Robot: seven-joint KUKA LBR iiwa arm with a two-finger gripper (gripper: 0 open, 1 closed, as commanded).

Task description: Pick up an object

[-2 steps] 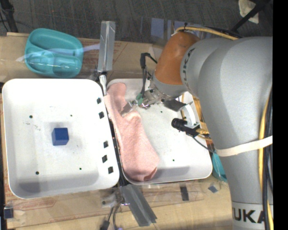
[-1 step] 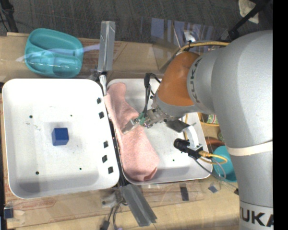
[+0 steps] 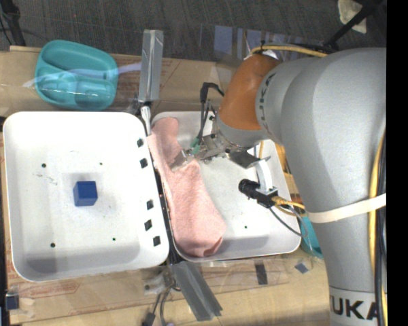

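Observation:
A small blue cube (image 3: pixel 86 193) lies in the left bin (image 3: pixel 27 134), left of its middle. A pink cloth (image 3: pixel 189 202) stretches along the left side of the right bin (image 3: pixel 258 240), from its far left corner almost to the near wall. My gripper (image 3: pixel 193 151) hangs low over the upper part of the cloth, at or just above its surface. The grey arm with its orange band (image 3: pixel 241 100) reaches in from the right and hides much of the right bin's far side.
A teal plastic container (image 3: pixel 75 75) rests on the bench behind the left bin. A grey metal bar (image 3: pixel 149 63) stands behind the gap between the bins. A black fitting with cables (image 3: pixel 257 190) hangs from the arm over the right bin.

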